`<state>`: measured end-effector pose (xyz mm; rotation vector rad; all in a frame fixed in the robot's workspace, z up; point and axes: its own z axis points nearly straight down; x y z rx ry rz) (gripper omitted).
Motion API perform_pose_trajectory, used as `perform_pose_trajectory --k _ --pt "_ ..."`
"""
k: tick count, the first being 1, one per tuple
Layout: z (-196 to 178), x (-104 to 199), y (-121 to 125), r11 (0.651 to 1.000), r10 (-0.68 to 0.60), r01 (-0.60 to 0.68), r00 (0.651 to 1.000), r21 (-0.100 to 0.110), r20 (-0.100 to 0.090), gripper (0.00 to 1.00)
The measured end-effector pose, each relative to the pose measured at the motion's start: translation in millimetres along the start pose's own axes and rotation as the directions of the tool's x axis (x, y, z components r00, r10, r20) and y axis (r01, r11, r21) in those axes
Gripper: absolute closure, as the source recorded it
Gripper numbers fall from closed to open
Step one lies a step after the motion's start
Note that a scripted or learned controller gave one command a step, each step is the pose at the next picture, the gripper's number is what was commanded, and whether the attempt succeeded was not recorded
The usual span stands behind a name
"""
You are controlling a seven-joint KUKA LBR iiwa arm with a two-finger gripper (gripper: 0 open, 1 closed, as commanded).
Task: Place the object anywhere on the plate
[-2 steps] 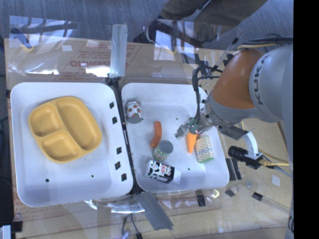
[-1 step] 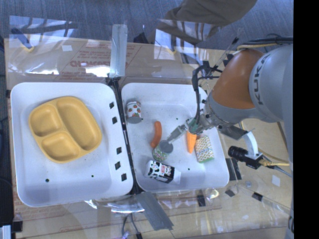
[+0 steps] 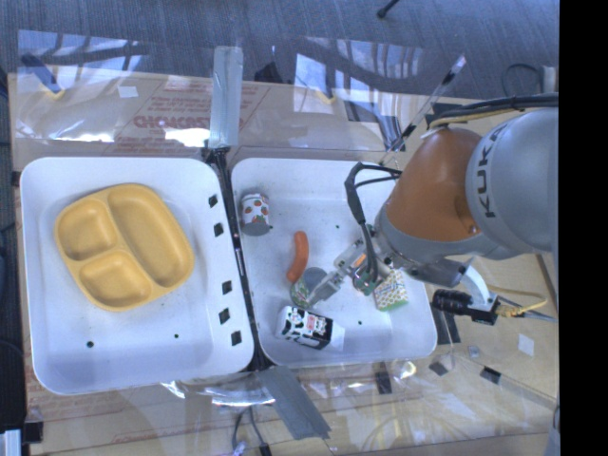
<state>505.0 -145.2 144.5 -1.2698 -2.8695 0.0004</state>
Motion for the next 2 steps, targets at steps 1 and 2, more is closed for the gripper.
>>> perform_pose_trajectory --k 1,2 --pt "-0.3 -0.2 0.0 1.000 0.000 0.000 1.000 0.000 0.001 0.00" --pt "16.6 1.9 -31.8 0.996 0.092 -0.092 0.996 -0.009 0.006 0.00"
